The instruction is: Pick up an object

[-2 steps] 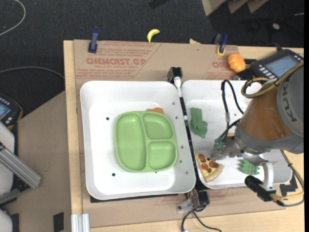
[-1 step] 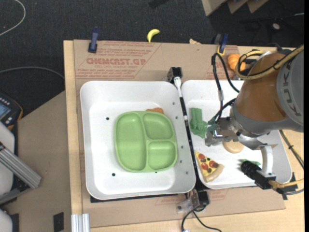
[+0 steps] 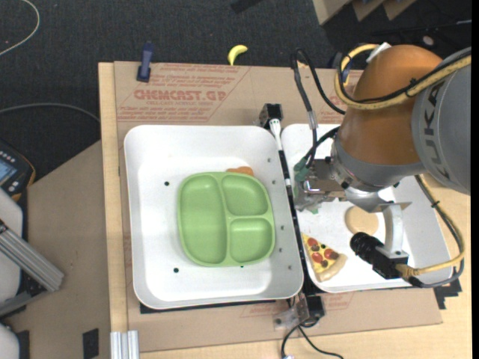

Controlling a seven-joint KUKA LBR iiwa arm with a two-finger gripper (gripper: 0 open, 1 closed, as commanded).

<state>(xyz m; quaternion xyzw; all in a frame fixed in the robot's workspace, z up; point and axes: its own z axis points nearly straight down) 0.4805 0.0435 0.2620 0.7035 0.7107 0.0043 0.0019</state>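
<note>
The arm [image 3: 389, 103] sits closest to you, its orange band bulking over the right bin [image 3: 426, 234] and covering much of it. Below the band, the gripper [image 3: 310, 193] hangs at that bin's left wall, just beside the divide between the two bins. From this angle you cannot tell whether it is spread or pressed together, and nothing shows in its grasp.

Your likeliest target is the pizza slice [image 3: 323, 258], which lies flat in the right bin's near-left corner, close to the gripper and clear of its neighbours. It looks like a toy, so expect it to be light and fairly stiff. It sits low on the floor, so you would have to come right down. Take it across its width near the crust end, where it seems thickest. The pointed tip would probably slip out.

A tan disc [image 3: 363, 220] lies near it, partly under the wrist. It is equally flat, and its round edge gives you less to pinch.

In the left bin [image 3: 142, 200], the green plate [image 3: 225, 218] is broad and smooth. You would probably need to pinch its rim or an inner ridge. A small orange thing [image 3: 240, 171] peeks out at its far edge, too hidden to judge.
</note>
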